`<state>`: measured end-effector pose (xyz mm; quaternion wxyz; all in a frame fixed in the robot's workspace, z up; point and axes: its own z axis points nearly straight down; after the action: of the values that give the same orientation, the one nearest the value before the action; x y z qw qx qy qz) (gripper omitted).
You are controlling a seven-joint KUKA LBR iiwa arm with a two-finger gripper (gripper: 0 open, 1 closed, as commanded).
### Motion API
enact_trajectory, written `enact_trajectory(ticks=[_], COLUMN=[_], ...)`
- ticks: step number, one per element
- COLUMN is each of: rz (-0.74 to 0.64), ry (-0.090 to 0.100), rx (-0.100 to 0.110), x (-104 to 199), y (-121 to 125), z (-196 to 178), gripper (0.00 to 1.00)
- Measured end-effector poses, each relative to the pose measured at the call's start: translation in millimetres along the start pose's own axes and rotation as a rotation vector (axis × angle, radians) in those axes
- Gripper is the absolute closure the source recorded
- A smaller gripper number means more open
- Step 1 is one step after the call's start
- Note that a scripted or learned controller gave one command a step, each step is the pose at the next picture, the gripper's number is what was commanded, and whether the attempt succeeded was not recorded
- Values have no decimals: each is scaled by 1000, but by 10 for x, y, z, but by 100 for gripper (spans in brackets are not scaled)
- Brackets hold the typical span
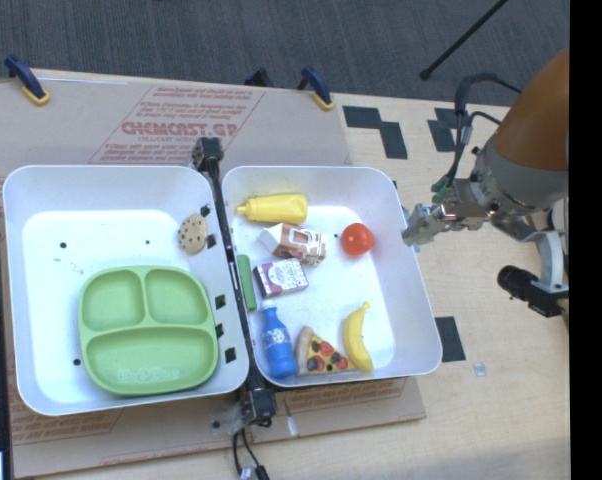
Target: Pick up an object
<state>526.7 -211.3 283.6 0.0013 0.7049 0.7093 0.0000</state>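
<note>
The right bin [413, 298] holds a yellow mustard bottle [273, 208], a red tomato [356, 239], a small brown-and-white carton [299, 241], a dark maroon box [281, 278], a blue bottle [275, 341], a pizza slice [321, 354] and a banana [357, 336]. My gripper [418, 226] hangs just outside that bin's right rim, level with the tomato and to its right. Nothing sits between its fingers.
The left bin [21, 268] holds a green divided plate [148, 329] and a cookie [192, 233] near the divider. A cardboard sheet [171, 123] lies behind the bins, held by blue clamps. Black tape marks dot the bench at right.
</note>
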Motion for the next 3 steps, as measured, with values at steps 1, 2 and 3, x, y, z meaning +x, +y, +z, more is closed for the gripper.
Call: enact_trajectory(ticks=[1,2,3], rz=[-1,-1,-1], ry=[3,1,4], rx=[6,3,8], x=[13,5,220], y=[820,826,168], z=[1015,998,1873], gripper=[100,0,0])
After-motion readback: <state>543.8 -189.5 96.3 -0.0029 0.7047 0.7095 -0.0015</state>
